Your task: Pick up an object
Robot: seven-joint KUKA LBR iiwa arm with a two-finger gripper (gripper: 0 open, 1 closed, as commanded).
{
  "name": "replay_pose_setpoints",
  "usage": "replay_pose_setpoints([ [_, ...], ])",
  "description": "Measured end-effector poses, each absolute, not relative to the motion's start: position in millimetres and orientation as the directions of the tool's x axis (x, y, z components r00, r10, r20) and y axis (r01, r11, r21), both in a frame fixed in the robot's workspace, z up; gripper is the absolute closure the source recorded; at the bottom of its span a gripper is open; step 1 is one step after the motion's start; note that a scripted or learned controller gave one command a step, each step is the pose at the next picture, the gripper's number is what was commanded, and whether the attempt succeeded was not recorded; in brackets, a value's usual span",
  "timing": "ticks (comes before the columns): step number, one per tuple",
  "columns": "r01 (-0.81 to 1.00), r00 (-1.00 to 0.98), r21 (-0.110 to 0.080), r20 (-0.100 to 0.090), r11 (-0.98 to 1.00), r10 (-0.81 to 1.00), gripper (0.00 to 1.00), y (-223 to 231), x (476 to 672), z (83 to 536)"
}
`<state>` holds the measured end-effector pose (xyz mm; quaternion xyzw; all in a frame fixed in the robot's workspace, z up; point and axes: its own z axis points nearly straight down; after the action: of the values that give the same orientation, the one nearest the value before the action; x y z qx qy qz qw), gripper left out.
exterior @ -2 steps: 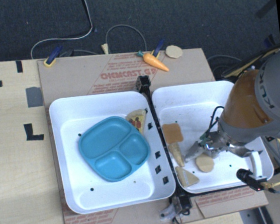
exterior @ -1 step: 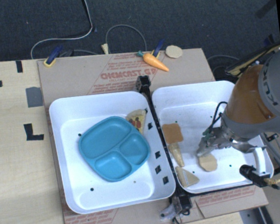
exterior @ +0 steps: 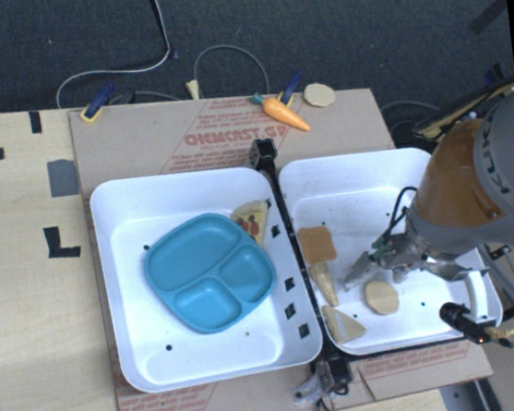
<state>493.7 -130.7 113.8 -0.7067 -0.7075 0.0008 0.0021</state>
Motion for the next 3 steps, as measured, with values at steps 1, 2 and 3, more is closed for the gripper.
replay_pose_setpoints([
  [1, 1.000, 0.000, 0.004, -0.003, 0.000, 1.000, 0.00, -129, 484.6, 85],
  [2, 1.000, 0.001, 0.009, -0.007, -0.001, 1.000, 1.00, -130, 486.0, 97],
  [3, 1.000, -0.008, 0.009, 0.001, 0.008, 1.000, 1.00, -84, 528.1, 190],
])
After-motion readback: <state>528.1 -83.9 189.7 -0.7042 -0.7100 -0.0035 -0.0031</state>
